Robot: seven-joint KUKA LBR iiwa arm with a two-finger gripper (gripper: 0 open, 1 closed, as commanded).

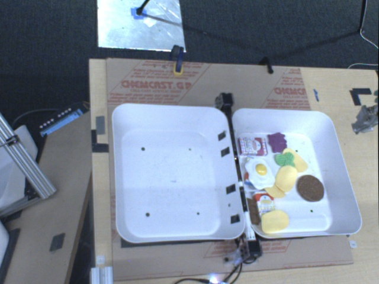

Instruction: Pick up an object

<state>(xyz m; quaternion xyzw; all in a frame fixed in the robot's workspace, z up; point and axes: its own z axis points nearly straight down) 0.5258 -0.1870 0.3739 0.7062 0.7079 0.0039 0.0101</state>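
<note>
White plastic makes up both bins on the worktop (195,76): the left bin (172,170) shows bare floor, and the right bin (331,176) holds all the small things, bunched against its left wall.

From far to near in that cluster lie a red-and-white packet (251,145), a purple piece (276,141), a green piece (285,158), a fried egg (260,171), a yellow lump (286,178), a brown disc (310,188), a second small packet (265,203) and a pale yellow piece (275,220). Several touch or overlap; the disc and the nearest yellow piece sit a little freer at the edge of the group.

A grey part at the right edge (365,119), level with the bin's far rim, may belong to the arm; whether the tool is open or closed, or has hold of anything, I cannot tell.

By my reading the pick has not begun, since everything rests on the bin floor. The next move calls for choosing one thing with room on both sides, the disc or the near yellow piece being likely candidates, then bringing the tool over the right bin and coming down without striking the neighbours or the wall.
</note>
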